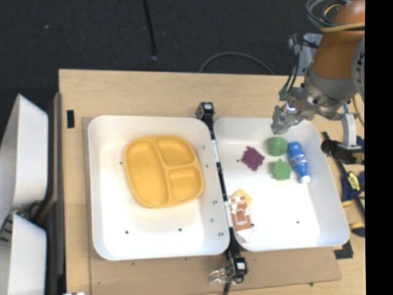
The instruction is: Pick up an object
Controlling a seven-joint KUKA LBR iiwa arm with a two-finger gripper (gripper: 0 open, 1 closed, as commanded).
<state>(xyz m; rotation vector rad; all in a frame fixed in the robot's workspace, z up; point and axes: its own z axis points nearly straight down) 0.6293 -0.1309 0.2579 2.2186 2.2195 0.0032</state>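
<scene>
Far to the left of the end effector [284,123], the left shallow white bin [104,226] on the light wooden surface [73,94] carries a yellow plastic plate with three compartments [164,170], lying flat near the bin's middle. Nearer, but below and to the left of the end effector, a small flat card-like item in orange and white [241,209] lies at the left wall of the right shallow white bin [319,223], close to the seam between the two bins. A purple, ragged-edged soft piece [252,158] lies just below and slightly left of the end effector, on the bin floor. Directly under it and a touch to the right sits a round green ball-like object [277,145], very near the tip; whether they touch cannot be told. Below that is a second green, knobbly lump [281,170], and just beside both — on their right — a blue bottle with a white cap end [298,160] lying on its side. The end effector hangs over the bin's upper part with nothing seen between its tips, and their spread cannot be made out.
</scene>
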